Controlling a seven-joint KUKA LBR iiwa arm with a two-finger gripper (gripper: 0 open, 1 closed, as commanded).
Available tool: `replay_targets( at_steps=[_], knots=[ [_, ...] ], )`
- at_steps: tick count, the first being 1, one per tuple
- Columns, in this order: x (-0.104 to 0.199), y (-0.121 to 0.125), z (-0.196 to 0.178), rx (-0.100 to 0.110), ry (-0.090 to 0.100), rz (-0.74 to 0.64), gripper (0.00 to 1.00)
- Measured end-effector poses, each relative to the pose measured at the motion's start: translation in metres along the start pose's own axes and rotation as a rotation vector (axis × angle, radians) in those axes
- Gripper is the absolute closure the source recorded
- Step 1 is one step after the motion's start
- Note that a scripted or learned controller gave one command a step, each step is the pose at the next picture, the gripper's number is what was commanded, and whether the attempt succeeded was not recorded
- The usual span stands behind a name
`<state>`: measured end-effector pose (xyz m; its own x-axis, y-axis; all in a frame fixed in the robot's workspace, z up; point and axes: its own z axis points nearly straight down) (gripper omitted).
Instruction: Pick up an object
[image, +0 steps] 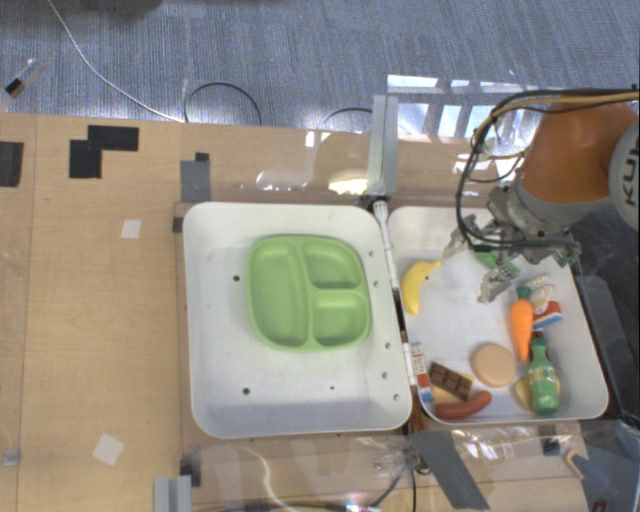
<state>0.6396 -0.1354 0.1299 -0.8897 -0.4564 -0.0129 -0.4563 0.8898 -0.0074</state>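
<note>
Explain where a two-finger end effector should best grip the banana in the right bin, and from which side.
Probably the banana's middle, coming straight down, fingers closing across its narrow width. It lies flat, curved, beside the bin's left wall, so a side approach looks cramped.

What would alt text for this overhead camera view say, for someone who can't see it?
A robot arm's gripper hovers over the right bin, which holds toy food: a banana, carrot, green bottle, round bun, chocolate bar and sausage. The left bin holds a green divided plate.
</note>
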Motion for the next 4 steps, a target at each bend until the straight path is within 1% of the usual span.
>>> replay_targets(
  at_steps=[1, 2, 3, 4],
  knots=[
    [-0.02, -0.03, 0.042, -0.001, 0.001, 0.061, 0.0],
    [-0.025, -0.031, 0.025, 0.007, -0.014, 0.06, 1.0],
    [-0.004, -0.064, -0.037, 0.002, 0.0, -0.198, 1.0],
    [-0.005, -0.062, -0.036, -0.001, 0.001, -0.2, 0.0]
  ],
)
